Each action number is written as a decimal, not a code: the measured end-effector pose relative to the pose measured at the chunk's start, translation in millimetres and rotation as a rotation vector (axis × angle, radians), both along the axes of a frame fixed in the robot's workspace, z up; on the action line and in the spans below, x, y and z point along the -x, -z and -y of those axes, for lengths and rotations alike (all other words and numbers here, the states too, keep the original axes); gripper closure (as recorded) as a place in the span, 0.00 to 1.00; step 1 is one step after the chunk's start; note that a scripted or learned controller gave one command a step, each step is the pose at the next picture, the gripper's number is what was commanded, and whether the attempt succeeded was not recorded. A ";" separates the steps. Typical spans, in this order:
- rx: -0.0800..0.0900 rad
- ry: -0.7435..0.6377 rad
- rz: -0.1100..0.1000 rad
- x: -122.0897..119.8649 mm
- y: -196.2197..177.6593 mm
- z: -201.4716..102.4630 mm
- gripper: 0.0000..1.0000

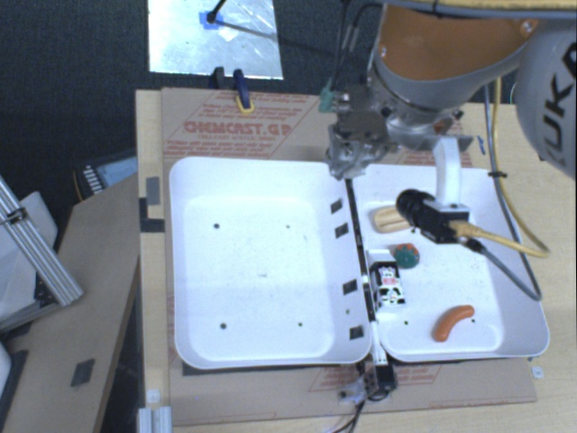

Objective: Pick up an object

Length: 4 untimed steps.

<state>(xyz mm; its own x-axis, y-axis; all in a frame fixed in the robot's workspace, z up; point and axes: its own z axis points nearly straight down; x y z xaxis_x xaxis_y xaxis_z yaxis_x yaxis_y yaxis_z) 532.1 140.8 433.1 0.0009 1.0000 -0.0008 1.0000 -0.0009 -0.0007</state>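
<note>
The right bin (518, 327) holds several small objects. A beige block (386, 218) lies near its far left. A teal round piece (408, 256) sits in front of it. A black-and-white patterned box (388, 286) lies by the divider, and an orange sausage shape (453, 322) rests near the front. My gripper (346, 156) hangs over the far end of the divider between the bins, above and left of the beige block. Nothing is visibly held in it.
The left bin (257, 269) lies beside the right one. A white bracket with a black cylinder (425, 215) and a yellow cable (505, 242) hangs from the arm over the right bin. A silver sheet (215, 25) lies beyond the bench.
</note>
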 end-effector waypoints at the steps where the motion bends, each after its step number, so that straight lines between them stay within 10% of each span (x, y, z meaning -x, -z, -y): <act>1: -0.001 -0.001 0.000 46.4 46.0 49.4 1.00; 2: -0.004 -0.008 0.010 39.9 -42.4 -0.8 1.00; 3: 0.000 0.000 -0.002 45.7 31.8 32.2 1.00; 4: -0.004 -0.007 0.008 45.2 -35.5 -4.9 1.00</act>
